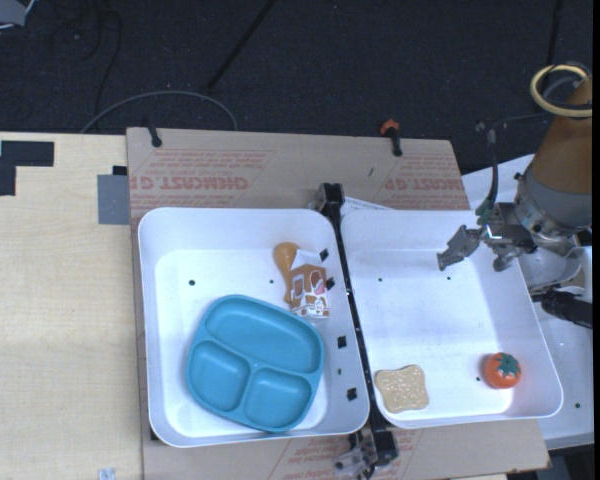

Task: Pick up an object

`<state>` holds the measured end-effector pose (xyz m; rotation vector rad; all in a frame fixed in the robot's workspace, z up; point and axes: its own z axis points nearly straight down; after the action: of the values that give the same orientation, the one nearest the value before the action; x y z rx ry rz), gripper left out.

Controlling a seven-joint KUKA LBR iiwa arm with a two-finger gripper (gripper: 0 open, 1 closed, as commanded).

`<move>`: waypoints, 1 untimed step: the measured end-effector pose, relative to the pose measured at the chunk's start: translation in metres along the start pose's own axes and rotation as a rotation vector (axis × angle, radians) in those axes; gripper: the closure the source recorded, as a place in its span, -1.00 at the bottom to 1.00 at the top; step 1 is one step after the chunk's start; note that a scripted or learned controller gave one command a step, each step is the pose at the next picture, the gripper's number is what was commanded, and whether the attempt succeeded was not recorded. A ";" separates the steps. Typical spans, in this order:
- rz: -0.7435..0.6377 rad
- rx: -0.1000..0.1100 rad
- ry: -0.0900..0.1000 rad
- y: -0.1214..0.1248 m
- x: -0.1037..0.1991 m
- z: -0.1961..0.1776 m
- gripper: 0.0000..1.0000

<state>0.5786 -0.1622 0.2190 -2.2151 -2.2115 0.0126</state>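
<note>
**Pincer above right bin, nothing held**

Left white plastic bin point(170, 268) holds a blue three-compartment plastic tray point(255, 361) and a brown-and-white carton point(309, 292). Right white bin point(430, 268) holds a tan toast slice point(401, 388) and an orange toy tomato point(501, 370). Pincer point(477, 248) hangs fingers apart, well apart from both. Risk: the round tomato rolling away as the fingers come together.

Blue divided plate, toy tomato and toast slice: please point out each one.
Blue divided plate point(255, 362), camera view, on its centre ridge.
Toy tomato point(501, 370), camera view, on its orange body.
Toast slice point(402, 388), camera view, on its middle.
</note>
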 end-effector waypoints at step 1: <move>-0.002 -0.013 -0.002 0.003 0.000 -0.007 -1.00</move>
<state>0.5813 -0.1624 0.2257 -2.2207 -2.2210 0.0014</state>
